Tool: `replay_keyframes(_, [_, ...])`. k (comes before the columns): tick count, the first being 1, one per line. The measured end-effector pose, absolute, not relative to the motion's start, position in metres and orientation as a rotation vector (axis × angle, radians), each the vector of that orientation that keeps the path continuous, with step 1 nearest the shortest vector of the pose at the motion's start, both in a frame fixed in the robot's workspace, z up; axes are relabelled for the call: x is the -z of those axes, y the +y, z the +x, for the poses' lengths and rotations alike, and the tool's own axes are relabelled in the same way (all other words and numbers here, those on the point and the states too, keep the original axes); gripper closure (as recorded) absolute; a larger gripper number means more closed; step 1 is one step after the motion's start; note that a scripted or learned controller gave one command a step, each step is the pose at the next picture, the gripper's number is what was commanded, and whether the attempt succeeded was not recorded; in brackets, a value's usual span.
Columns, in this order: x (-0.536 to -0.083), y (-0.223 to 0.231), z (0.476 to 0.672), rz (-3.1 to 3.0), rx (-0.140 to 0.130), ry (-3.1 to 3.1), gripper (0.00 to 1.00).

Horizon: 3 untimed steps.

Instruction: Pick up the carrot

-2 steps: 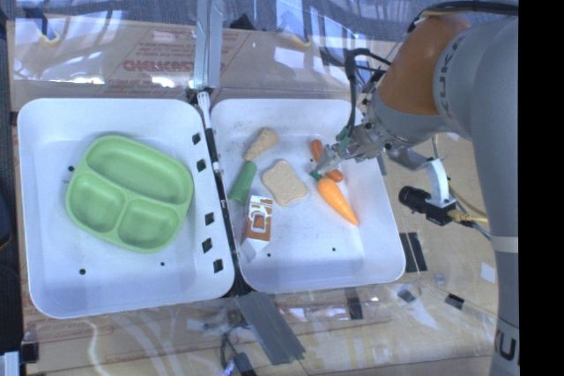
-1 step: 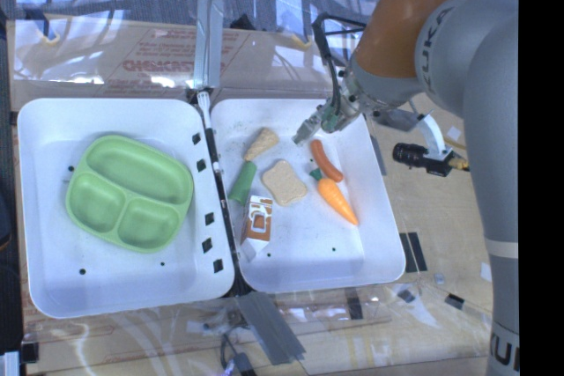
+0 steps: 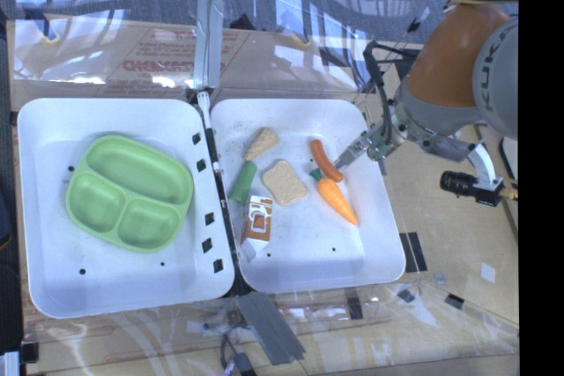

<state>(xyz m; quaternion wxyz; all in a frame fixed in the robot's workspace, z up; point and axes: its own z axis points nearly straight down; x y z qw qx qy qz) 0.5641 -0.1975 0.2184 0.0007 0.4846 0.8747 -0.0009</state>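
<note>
The jaws [image 3: 345, 158] are seen low over the right-hand bin [image 3: 379, 229], reaching in from its right wall at a slant; whether they are parted or closed cannot be told, since only a thin grey tip is made out. Nothing is seen held between them. The tip lies just beside the sausage [image 3: 323, 160] and just above the green top end of the carrot [image 3: 337, 198].

The carrot is found lying flat on the bin floor, towards the right side, its thick end up near the sausage and its point aimed down and to the right. It is judged to be a light, stiff toy, smooth and probably a little slippery, with a taper that could let it squirt out if it is pinched near the point. A hold across the thick upper half, square to its length, is judged safest. The sausage close by its top is likely to be nudged.

Further left, a slice of bread [image 3: 284, 181], a biscuit [image 3: 261, 143], a green stick [image 3: 242, 182] and a small carton [image 3: 257, 219] are seen. In the left-hand bin [image 3: 44, 277] a green divided plate [image 3: 129, 192] is set
</note>
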Motion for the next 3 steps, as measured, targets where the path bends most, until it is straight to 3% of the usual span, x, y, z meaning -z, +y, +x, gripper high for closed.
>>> replay_keyframes(1, [-0.166,-0.15,0.564,1.749,0.001,2.615,1.0])
replay_keyframes(2, [-0.214,-0.113,0.614,1.576,-0.002,2.715,1.0])
replay_keyframes(3, [-0.186,-0.131,0.602,0.791,0.001,3.042,1.0])
